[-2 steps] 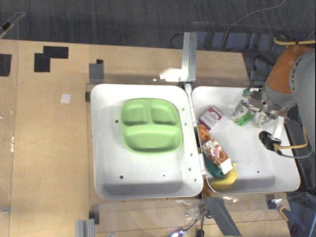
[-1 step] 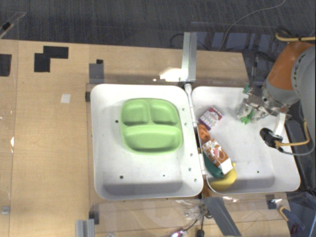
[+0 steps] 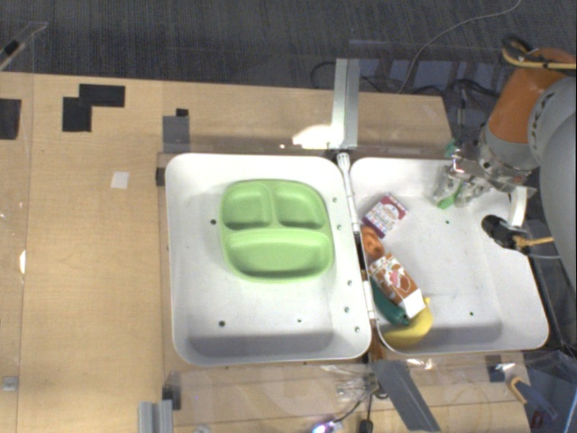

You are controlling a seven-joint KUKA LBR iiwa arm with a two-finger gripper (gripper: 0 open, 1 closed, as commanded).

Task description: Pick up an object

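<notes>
Two shallow white bins sit side by side on the wooden counter (image 3: 90, 269), sharing a middle wall. The left bin (image 3: 180, 269) carries a green divided plate (image 3: 275, 228), which lies flat near its centre, a little toward the far wall. The things to pick are in the right bin (image 3: 487, 287), all crowded along its left wall. A small purple and white packet (image 3: 385, 214) lies tilted at the far end of the row, apart from the wall. Just nearer is an orange thing (image 3: 370, 240), pressed against the wall and too small to name. Next is a red and white snack pack (image 3: 394, 280), lying aslant. A teal thing (image 3: 389, 309) shows from under its near end, and a yellow rounded thing (image 3: 410, 329) fills the bin's near left corner, touching the teal one. The grey arm (image 3: 518, 115), with its orange band, reaches in over the right edge of the counter. It holds the gripper (image 3: 455, 192) low over the far right part of the right bin, well apart from the row of things. A small green bit (image 3: 445, 202) shows at the gripper's tip. I cannot tell whether it is held or part of the tool, nor whether the gripper is wide or narrow.
</notes>
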